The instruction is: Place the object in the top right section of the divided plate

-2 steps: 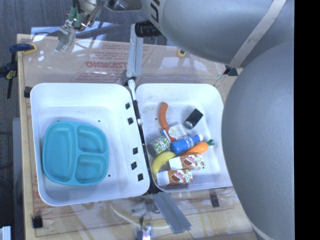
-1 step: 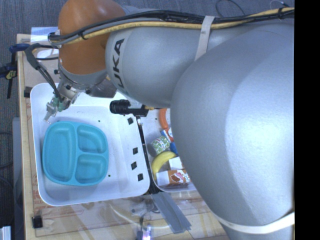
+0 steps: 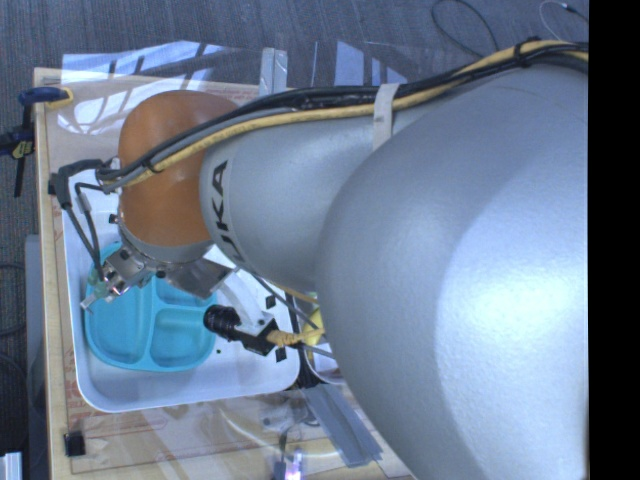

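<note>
The blue divided plate (image 3: 145, 333) lies in the left part of a white bin (image 3: 150, 400), with its ridges splitting it into sections. My gripper (image 3: 108, 280) hangs below the orange band (image 3: 165, 173), right over the plate's upper left rim. A small greenish bit (image 3: 97, 274) shows at the gripper's tip. It is too small to name, and I cannot see whether it is held. The wrist hides the plate's far sections.
The grey arm (image 3: 440, 268) covers the middle and right of the view, with the bench beneath it hidden. A black cable plug (image 3: 236, 328) hangs over the bin beside the plate. A blue clamp (image 3: 40, 95) grips the bench's far left corner.
</note>
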Available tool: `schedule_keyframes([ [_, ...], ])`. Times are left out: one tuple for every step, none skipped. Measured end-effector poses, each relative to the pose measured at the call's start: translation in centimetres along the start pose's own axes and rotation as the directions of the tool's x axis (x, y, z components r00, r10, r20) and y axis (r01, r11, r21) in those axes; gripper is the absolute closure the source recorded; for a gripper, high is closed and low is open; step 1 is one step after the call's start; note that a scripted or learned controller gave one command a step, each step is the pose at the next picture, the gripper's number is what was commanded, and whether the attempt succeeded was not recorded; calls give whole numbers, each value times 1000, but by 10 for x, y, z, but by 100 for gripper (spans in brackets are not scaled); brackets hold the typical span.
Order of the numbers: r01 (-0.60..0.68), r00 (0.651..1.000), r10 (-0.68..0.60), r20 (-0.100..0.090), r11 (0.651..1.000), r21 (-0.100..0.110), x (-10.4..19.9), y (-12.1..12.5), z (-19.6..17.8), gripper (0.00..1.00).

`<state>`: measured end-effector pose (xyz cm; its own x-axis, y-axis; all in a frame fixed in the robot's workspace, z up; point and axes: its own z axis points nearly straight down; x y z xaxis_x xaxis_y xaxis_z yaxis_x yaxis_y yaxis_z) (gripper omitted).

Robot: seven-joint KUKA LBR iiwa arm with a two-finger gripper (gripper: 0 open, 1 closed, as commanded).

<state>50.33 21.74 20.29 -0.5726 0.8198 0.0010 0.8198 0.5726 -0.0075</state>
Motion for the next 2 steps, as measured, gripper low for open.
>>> schedule_keyframes([
  [2,1000,-2,0,1000,3,-1,0,-9,100],
  [276,961,-276,4,961,-7,-61,57,-101,100],
])
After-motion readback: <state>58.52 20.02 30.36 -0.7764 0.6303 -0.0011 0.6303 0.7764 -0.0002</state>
